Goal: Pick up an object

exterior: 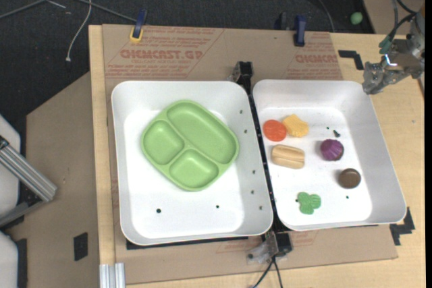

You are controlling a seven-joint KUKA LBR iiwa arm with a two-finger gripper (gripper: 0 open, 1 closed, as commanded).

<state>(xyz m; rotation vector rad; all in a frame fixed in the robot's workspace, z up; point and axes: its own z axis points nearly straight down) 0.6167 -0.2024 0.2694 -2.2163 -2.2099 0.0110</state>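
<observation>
Plastic toy food is what's on offer, all of it loose in the right bin (378, 145): an orange round piece (274, 130) touching a yellow one (295, 125), a tan bread roll (288, 156) just below them, a purple piece (331, 149) to the side, a brown round one (349, 178) nearer the front, and a green leafy bit (309, 202) by itself near the front wall. Any of them counts, since the task just says pick up an object. My guess is the spread-out layout is deliberate, so each piece has room around it for a grab, except the orange and yellow pair, which look awkward to separate.

Next door, the left bin (135, 199) holds a green divided plate (190, 144), probably a drop-off spot, though that's only a hunch.

Up past the right bin's far corner sits the claw (375, 79), off over the cardboard-covered counter (202, 50) and well apart from every piece. It's small and blurry at that edge, so I honestly can't tell how it's set. Nothing is in it as far as I can see, and the pick hasn't started.
</observation>
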